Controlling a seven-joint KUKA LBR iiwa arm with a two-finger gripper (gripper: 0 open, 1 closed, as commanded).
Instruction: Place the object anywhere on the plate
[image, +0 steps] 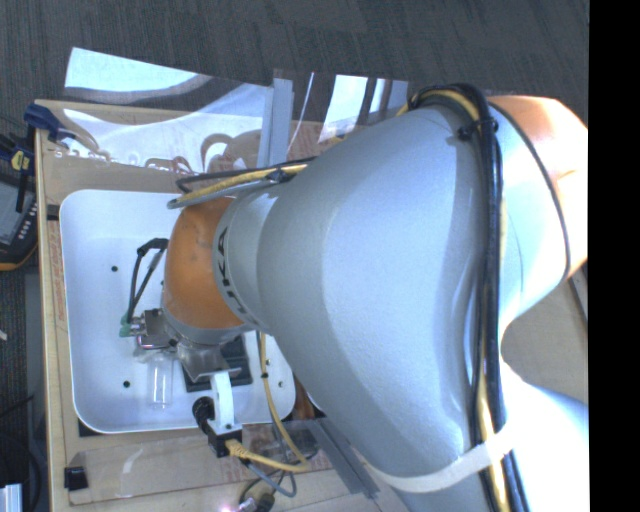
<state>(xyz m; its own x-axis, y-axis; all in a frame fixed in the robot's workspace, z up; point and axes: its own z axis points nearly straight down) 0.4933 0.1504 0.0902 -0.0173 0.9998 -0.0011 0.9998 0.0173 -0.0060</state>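
Observation:
My arm reaches in from the right and covers most of the camera view, with its grey body (400, 300) and orange band (195, 265) hanging over the left white bin (85, 300). The gripper (158, 378) points down low over the bin's floor near its front left part. A pale, see-through part sticks out below the wrist there, and I cannot make out anything held in it. The arm hides the bin's right half and all of the other bin.
A black cable (146, 268) loops beside the wrist over the bin floor. A yellow cable (262, 458) trails over the bench's wooden front edge (140, 462). A dark device (14, 215) sits off the bench at far left.

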